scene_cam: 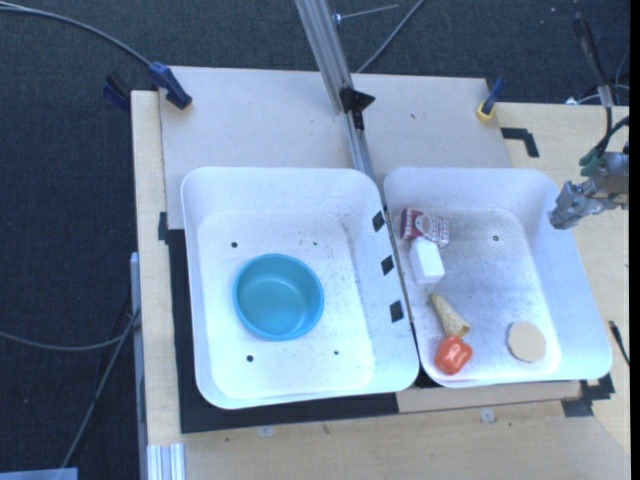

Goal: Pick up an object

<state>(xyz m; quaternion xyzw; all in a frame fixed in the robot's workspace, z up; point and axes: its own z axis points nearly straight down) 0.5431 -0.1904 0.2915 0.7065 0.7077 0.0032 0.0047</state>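
Gripper, finger state indiscernible, sits at right bin's far-right rim; nearest candidate, round tan disc, lies down-left toward camera.

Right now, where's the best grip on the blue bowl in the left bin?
Probably the rim. The blue bowl sits upright, open side up, alone in the left bin. Come straight down with one finger inside and one outside the wall; its body looks too wide to span. The gripper sits over the right bin's edge.

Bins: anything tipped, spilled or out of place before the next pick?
Nothing stands out. The blue bowl sits upright in the left bin. The right bin holds small items, crowded along its left side but inside the rim. The tool hangs by its right edge.
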